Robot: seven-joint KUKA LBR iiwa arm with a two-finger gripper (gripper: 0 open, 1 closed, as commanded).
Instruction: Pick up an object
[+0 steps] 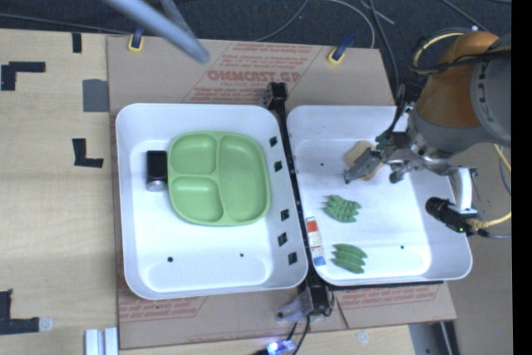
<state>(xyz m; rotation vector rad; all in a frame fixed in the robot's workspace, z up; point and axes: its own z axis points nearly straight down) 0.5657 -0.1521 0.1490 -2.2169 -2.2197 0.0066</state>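
Green pea pods (349,257) lie low in the right bin (416,266), a second cluster (342,209) just above; beyond, the gripper (362,167) hangs over a tan object (359,151), seemingly targeting it; finger state: cannot tell.

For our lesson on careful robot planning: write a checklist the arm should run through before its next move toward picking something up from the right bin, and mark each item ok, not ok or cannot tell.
1. Gripper is over the right bin: ok.
2. An object lies close to the gripper: ok, a tan object sits right beside it.
3. Tan object is between the fingers: cannot tell, too blurred.
4. Other targets are in the bin: ok, two green pea pods lie apart on the floor.
5. Small tube against the divider is easy to reach: not ok, it hugs the wall.
6. Green plate stays out of the way: ok, it is in the left bin.
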